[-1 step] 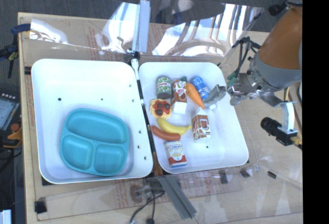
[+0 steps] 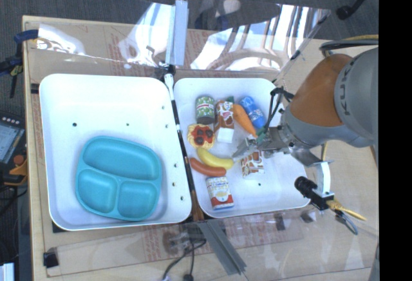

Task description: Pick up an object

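1. Two shallow white bins sit side by side on the desk (image 2: 96,48); the right bin (image 2: 283,199) is the landmark here, and the left bin (image 2: 58,144) touches its left wall.
2. The arm (image 2: 335,102) reaches in over the right bin's right wall.
3. A blue divided tray (image 2: 119,176) lies in the left bin, well apart from the right bin's contents.
4. The gripper (image 2: 257,143) hangs low over the middle of the right bin; whether it is spread or closed cannot be told.
5. Inside the right bin, near its left wall: a banana (image 2: 214,158), a red sausage (image 2: 207,168) just below it, and a small bottle (image 2: 219,193) nearest the front wall.
6. Toward the right bin's back wall: a green can (image 2: 205,107), a brown carton (image 2: 225,112), a carrot (image 2: 243,120) and a blue can (image 2: 252,111).
7. A small patterned carton (image 2: 253,164) lies just beside the gripper, mid-bin.
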`<state>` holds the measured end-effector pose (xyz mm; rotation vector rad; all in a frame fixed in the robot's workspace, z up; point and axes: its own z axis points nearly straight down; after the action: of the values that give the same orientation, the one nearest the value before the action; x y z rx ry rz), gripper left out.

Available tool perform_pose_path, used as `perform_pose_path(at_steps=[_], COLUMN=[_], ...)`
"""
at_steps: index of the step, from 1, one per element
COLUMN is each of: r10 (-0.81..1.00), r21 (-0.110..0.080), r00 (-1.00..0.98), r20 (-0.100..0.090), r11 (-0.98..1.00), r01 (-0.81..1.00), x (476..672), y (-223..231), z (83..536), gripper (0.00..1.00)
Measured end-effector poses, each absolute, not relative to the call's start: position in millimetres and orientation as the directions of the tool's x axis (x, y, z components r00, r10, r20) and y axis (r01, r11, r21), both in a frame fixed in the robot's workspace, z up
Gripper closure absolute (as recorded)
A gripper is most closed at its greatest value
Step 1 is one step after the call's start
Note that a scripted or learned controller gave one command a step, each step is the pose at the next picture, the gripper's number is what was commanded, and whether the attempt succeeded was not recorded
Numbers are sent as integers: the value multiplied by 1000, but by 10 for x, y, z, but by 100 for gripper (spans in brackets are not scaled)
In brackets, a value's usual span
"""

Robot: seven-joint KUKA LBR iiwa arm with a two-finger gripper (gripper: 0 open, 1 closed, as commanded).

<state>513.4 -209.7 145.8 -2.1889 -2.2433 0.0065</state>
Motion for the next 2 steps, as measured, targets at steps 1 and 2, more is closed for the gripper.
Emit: perform_pose_path(at_steps=[1,2], r10=[999,999], r21=[20,30], r00=[-38,-42], r20=[-8,-16], r11=[38,42], r01=[999,999], x=[5263,5294], y=[-2138,-2157], z=[1063,1193], gripper=[0,100])
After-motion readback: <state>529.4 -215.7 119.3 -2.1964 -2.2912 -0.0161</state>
